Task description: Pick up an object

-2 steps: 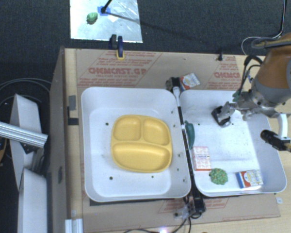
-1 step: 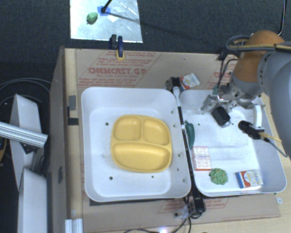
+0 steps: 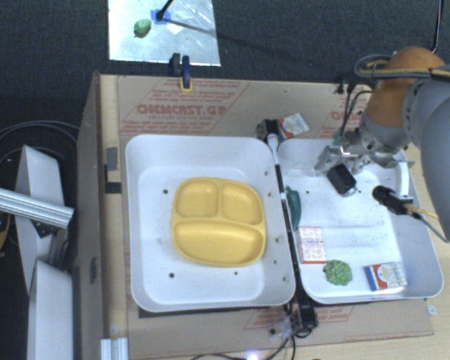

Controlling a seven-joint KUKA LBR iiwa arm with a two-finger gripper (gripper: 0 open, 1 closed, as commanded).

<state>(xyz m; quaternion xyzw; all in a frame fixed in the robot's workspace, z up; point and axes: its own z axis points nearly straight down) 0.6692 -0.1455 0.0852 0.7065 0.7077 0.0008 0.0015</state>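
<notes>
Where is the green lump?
In the camera view, the green lump sits low in the right-hand bin, between the red-and-white card and the blue-and-white box.

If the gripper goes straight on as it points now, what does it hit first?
Likely bare floor of the right bin, near its back left; nothing loose seems to lie under the gripper. Depth is unclear from this slant.

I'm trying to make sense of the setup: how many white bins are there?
2. The left bin holds a yellow divided plate; the right bin beside it holds a green clump and other bits. None seems hidden.
</notes>
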